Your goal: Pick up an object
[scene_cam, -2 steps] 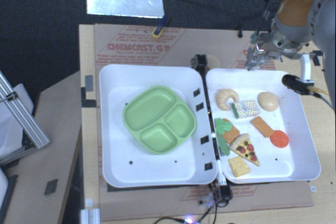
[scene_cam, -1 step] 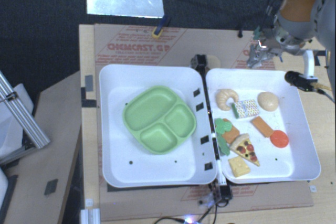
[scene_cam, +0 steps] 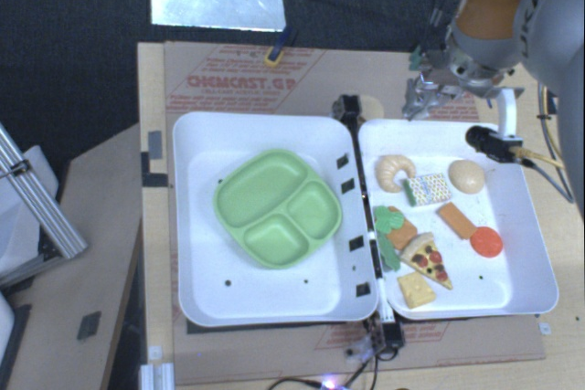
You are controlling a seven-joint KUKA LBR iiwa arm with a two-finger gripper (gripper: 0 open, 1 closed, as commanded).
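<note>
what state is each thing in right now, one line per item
gripper: above the right bin's far edge, holding nothing visible
green divided plate: flat in the left bin, compartments bare
croissant: lying in the right bin, untouched
pizza slice: flat, beside the cheese wedge
tomato slice: flat, near the right bin's right side

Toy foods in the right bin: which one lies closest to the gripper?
The croissant, the curved tan piece at the bin's upper left. It sits just below the gripper, whereas the pale egg, checkered block and pizza slice lie farther off.
</note>
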